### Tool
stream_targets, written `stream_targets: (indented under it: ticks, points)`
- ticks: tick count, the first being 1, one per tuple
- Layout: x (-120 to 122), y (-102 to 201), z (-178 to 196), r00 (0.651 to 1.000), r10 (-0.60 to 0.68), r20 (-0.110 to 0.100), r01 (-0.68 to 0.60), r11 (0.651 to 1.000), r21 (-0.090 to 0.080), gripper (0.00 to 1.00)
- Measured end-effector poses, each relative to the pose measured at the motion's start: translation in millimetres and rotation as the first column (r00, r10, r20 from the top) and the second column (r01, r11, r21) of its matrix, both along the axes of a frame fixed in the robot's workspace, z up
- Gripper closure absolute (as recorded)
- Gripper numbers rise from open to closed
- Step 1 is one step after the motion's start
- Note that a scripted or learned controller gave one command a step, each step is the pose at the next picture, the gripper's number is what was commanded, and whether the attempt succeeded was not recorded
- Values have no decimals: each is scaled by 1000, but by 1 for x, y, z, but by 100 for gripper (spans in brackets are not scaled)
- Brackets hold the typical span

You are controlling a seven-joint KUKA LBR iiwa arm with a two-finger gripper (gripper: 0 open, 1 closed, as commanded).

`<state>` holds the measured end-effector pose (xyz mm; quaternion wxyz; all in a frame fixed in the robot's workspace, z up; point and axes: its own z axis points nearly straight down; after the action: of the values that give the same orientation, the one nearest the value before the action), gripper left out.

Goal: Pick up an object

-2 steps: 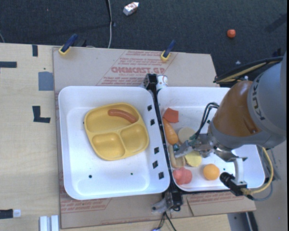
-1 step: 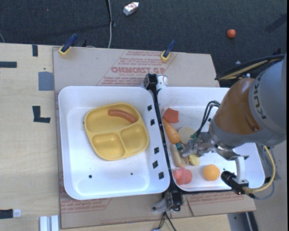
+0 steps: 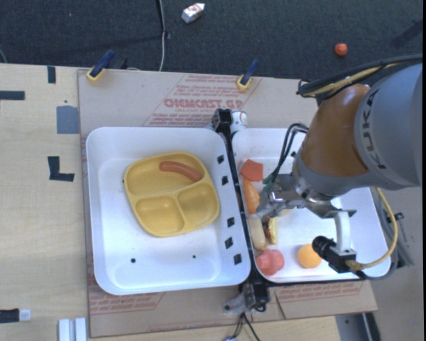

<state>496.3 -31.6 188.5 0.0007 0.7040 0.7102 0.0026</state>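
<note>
Candidate objects sit in the right bin (image 3: 380, 212), bunched along its left wall: an orange-red block (image 3: 252, 170), a carrot-like orange piece (image 3: 251, 197), a pale banana-shaped piece (image 3: 257, 233), a small yellow-and-red item (image 3: 272, 229), a pink-red round fruit (image 3: 270, 261) and, a little apart, an orange ball (image 3: 309, 256).

The gripper (image 3: 275, 203) hangs low over the cluster, just beside the carrot piece and above the small yellow-and-red item. You cannot tell from this view whether the pincer is spread or pressed together (the metal parts blur into one another), and nothing is visibly pinched between it.

Judgement: the pick is not yet done. The approach looks about complete; closing on one piece and lifting are left. Nothing is raised off the bin floor.

Further out, the left bin (image 3: 99, 190) holds a yellow divided tray (image 3: 172, 208) with a sausage (image 3: 180, 168) in its top compartment. The arm (image 3: 355, 141) covers much of the right bin.
</note>
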Motion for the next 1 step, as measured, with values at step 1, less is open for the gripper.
stream_targets:
  ticks: [1]
  points:
    - [-2,-4,-5,1000,-7,-8,7,1000,-2,0]
